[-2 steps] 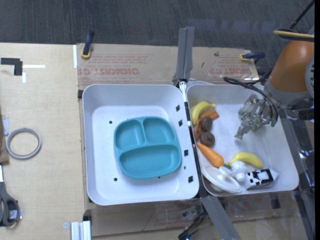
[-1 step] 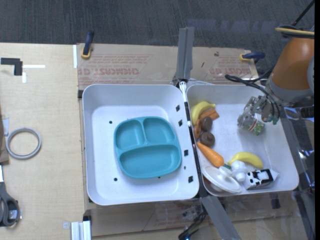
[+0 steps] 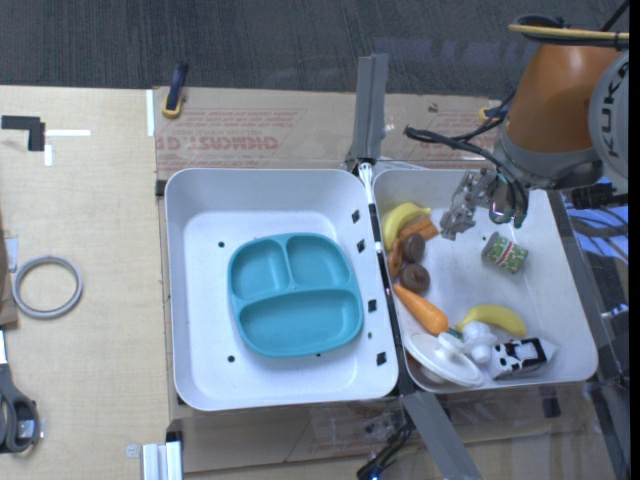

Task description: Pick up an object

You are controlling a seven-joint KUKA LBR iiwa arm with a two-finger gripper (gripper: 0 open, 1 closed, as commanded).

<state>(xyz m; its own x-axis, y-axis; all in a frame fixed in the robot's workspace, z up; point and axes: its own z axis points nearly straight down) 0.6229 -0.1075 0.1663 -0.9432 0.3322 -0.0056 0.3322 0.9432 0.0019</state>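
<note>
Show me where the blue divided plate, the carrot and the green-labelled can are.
blue divided plate [image 3: 296, 295]: camera view, centre ridge.
carrot [image 3: 422, 309]: camera view, middle of its body.
green-labelled can [image 3: 505, 254]: camera view, its side label.

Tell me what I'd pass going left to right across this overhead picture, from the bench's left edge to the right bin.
Roll of tape → blue divided plate → carrot → green-labelled can.

You get bright, even overhead light, so shadows stay soft and short inside the two shallow white plastic bins [image 3: 190, 268]. The glossy bin rims look nearly washed out. Detail is soft throughout, and the grey metal gripper [image 3: 478, 206] is slightly blurred.
</note>
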